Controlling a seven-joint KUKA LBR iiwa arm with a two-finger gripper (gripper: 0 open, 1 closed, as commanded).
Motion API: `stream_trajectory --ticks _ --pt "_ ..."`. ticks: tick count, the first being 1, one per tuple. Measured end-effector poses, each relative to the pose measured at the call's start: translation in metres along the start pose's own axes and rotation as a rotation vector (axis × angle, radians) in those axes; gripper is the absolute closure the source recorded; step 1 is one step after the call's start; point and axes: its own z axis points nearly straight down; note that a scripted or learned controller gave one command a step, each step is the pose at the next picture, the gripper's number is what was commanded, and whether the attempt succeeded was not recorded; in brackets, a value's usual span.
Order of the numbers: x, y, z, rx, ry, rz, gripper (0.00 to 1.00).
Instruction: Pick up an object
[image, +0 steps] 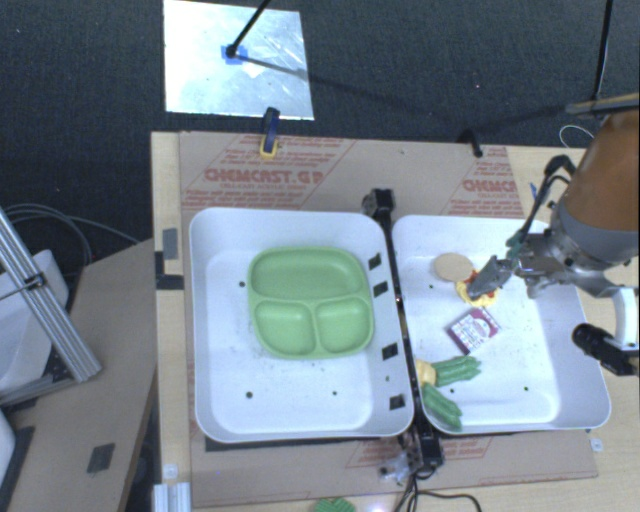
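Yellow item (466, 290) under tool (487, 280); arm slants in from right; grip state unclear.

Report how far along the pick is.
Done: the gripper has reached into the right bin, low over a small yellow object beside the tan disc. In hand: nothing visibly between its fingers. Left: grasp and lift; the maroon packet and green toy lie untouched.

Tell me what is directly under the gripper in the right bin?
Under the gripper lies a small yellow object, beside a tan round piece in the right bin. The gripper covers part of the yellow object, so its full shape cannot be seen.
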Motion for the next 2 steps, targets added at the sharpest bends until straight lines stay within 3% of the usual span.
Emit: stream_trajectory --ticks 2 --pt "-0.063 0.026 0.154 0.0 0.0 0.004 0.0"
